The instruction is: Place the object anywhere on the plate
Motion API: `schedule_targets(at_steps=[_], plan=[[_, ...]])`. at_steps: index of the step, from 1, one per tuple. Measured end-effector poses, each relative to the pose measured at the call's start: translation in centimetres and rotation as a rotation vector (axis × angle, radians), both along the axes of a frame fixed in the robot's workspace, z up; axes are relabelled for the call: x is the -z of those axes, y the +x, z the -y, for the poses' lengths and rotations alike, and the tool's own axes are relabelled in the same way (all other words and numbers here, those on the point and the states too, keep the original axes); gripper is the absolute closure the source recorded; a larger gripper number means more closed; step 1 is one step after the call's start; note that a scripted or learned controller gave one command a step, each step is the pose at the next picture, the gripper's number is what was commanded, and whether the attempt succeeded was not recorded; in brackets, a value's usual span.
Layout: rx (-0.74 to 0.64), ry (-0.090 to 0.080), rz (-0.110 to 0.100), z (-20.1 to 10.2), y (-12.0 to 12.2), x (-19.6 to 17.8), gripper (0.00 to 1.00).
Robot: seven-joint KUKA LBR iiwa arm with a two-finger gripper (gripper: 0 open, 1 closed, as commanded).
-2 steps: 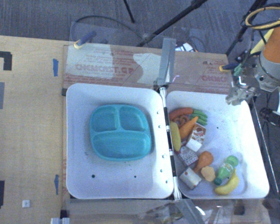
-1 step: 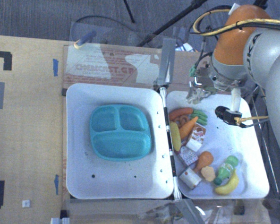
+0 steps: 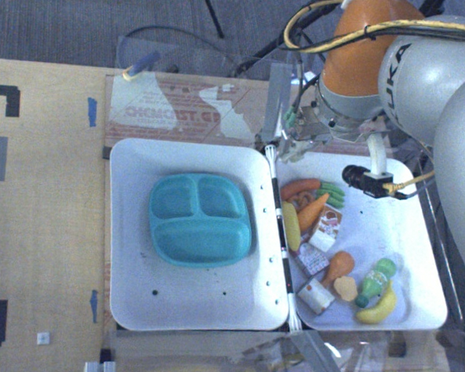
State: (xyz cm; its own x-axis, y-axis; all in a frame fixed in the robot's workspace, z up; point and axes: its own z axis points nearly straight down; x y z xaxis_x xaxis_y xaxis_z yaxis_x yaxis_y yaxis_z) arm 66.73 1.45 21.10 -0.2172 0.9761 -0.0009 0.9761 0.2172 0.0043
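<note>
The teal plate (image 3: 201,219), divided into three compartments, lay in the left bin (image 3: 124,292) with nothing on it. All the toy food sat to the right of the plate, across the divider, in the right bin (image 3: 417,255): a carrot (image 3: 313,210) and a green pea pod (image 3: 333,197) nearest the far rim, a corn cob (image 3: 291,226) just beside the divider, a small carton (image 3: 326,229) next to the carrot, and a banana (image 3: 379,308) with a green bottle (image 3: 376,278) furthest from the plate. The gripper (image 3: 298,142) hung beyond the plate's far right corner, over the far end of the divider (whether it was spread or pressed together could not be told), with nothing seen in it
</note>
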Motion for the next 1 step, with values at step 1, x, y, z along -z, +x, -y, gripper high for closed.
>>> schedule_targets(at_steps=[1], plan=[[-0.106, 0.000, 0.001, -5.28, -0.01, -1.10, 1.00]])
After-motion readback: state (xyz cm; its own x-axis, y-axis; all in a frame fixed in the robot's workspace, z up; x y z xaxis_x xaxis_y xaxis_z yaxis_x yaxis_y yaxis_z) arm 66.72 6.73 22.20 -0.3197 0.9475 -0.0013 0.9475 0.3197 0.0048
